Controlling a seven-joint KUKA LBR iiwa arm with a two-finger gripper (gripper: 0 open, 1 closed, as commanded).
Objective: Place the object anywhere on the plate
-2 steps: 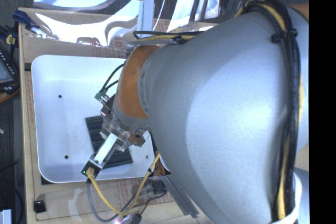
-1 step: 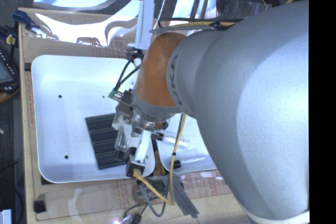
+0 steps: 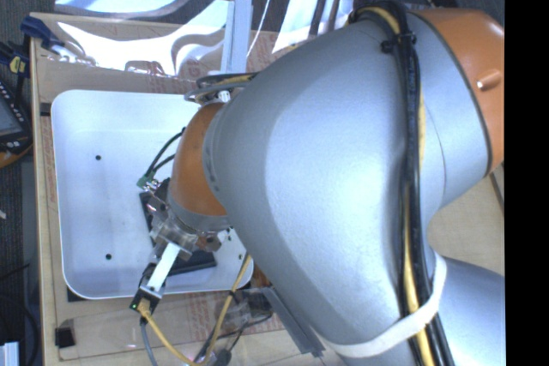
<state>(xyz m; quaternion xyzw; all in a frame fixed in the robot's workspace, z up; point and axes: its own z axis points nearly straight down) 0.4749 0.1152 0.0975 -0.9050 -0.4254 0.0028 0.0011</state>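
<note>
Gleaming white bin on wooden bench

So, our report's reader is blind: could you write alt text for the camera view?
A large grey robot arm with an orange band reaches in from the right over a white bin, its wrist low near the bin's front edge.

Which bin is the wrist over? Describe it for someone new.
Start at the huge grey arm covering the view's right and follow it past the orange band to the wrist. Beneath lies the shallow white bin, at the view's left. Unlike the wooden bench around it, it is plain white with rounded corners.
</note>
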